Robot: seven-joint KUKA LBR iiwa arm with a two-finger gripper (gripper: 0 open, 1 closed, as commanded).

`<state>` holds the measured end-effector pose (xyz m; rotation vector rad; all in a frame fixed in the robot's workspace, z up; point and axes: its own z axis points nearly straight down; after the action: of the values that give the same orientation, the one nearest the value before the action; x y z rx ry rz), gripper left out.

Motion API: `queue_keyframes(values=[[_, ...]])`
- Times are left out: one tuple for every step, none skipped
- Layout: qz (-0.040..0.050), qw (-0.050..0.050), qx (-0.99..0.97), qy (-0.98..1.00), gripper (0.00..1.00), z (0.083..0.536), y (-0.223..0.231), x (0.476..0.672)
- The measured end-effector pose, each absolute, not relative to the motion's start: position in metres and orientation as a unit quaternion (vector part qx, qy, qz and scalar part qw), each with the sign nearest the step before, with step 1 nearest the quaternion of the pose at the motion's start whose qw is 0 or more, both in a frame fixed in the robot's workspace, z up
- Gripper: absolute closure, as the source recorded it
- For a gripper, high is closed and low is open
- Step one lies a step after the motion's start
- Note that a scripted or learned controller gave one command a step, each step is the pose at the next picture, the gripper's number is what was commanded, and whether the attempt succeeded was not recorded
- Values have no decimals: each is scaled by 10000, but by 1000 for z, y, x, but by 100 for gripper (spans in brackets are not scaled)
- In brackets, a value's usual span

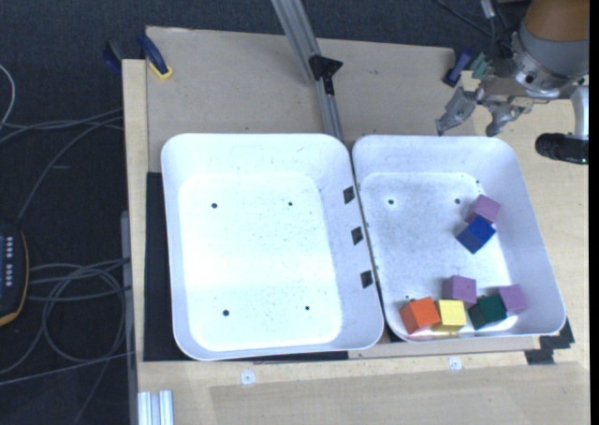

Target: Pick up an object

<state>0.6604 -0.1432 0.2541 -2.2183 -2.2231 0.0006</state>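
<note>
Hanging open above the right bin's (524,191) far rim, claw (478,116) holds nothing.

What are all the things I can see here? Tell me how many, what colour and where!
Bins: 2, white; left bin and right bin side by side on the bench.
Purple blocks: 3; one at the right bin's middle right, two near its front.
Blue block: 1, touching the upper purple one.
Orange block: 1, right bin's front edge.
Yellow block: 1, beside the orange.
Green block: 1, dark, beside the yellow.
Clamps: 2, blue; bench's back corners.
Metal pole: 1, grey, behind the bins.
Cables: several, dark floor, left.
Arm: 1, grey and orange, top right.
Tool: 1, open, above the right bin's back rim.
</note>
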Motion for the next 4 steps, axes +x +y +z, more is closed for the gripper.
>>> queue_keyframes(values=[[6,5,-7065,-7078,0,254,-143,660],[17,25,-7069,-7073,0,206,-137,652],[18,26,-7065,-7077,0,162,-133,654],[20,30,-7065,-7077,0,103,-132,661]])
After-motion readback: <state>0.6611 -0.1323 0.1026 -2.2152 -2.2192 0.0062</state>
